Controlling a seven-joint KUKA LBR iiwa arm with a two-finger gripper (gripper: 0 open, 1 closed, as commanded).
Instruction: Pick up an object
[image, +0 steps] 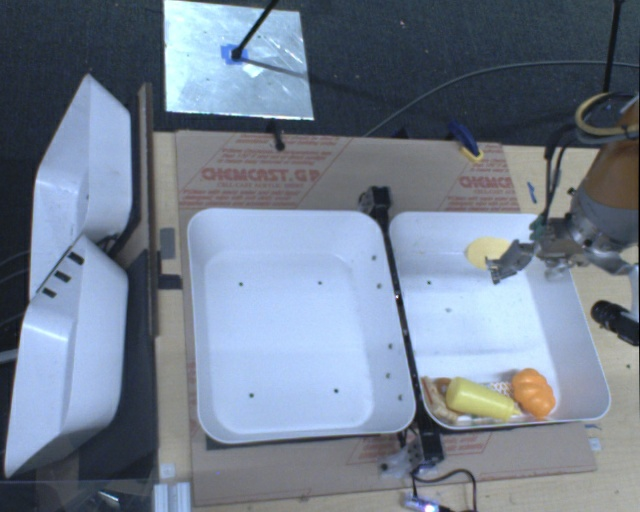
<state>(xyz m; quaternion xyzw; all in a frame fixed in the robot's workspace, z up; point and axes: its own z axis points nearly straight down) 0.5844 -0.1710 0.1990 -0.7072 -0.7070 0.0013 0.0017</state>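
My gripper (506, 262) hangs over the far right part of the right bin (578, 330), reaching in from the right. A pale yellow round flat object (485, 249) lies just beside its tip, partly covered by it. At the bin's near edge lie a yellow bottle-shaped object (479, 397), an orange lumpy object (534, 392) to its right, and a tan waffle-like piece (437, 396) to its left. These three sit close together, well away from the gripper.
The left bin (200, 300) stands beside the right one, with a black divider (398, 300) between them. Spare white bins (70, 290) are stacked at the far left. A metal plate (235, 60) lies beyond the bench. Cables run near the arm.
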